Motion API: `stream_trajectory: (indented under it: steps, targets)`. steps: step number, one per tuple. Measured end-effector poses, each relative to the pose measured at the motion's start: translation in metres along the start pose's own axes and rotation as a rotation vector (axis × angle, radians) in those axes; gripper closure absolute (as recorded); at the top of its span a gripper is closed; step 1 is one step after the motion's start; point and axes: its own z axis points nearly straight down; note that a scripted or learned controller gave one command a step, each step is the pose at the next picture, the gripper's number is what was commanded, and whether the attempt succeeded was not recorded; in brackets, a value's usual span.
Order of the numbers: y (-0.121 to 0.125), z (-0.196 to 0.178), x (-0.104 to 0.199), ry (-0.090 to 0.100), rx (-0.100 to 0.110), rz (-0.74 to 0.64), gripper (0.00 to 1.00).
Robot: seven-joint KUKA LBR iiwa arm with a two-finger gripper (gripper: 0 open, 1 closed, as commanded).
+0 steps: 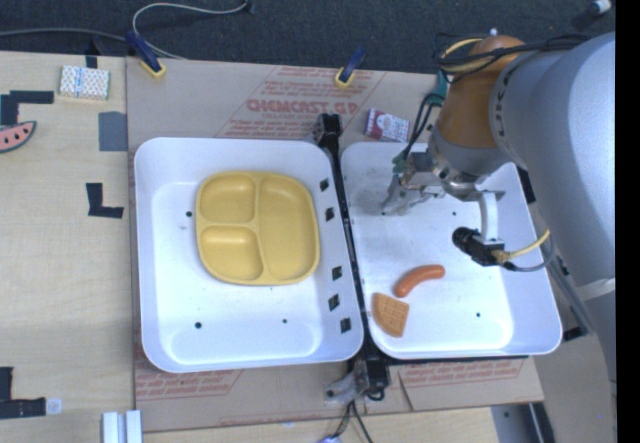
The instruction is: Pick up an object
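Gripper [400,199] hovers low in the right bin [520,326]; its grip state I cannot tell. Sausage [418,279] lies near the front, likely light, smooth, rollable; pinch across its middle.

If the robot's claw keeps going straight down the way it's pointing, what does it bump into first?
Probably just the bare white floor of the right bin. The gripper points there, apart from the sausage and waffle, though depth is hard to judge.
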Motion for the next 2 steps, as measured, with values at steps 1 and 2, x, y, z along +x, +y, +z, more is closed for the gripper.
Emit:
stream_trajectory:
  steps: [1,2]
  targets:
    - [0.0,0.0,0.0,0.0,0.0,0.0,0.0]
    - [-0.039,0.018,-0.004,-0.002,-0.002,0.001,0.0]
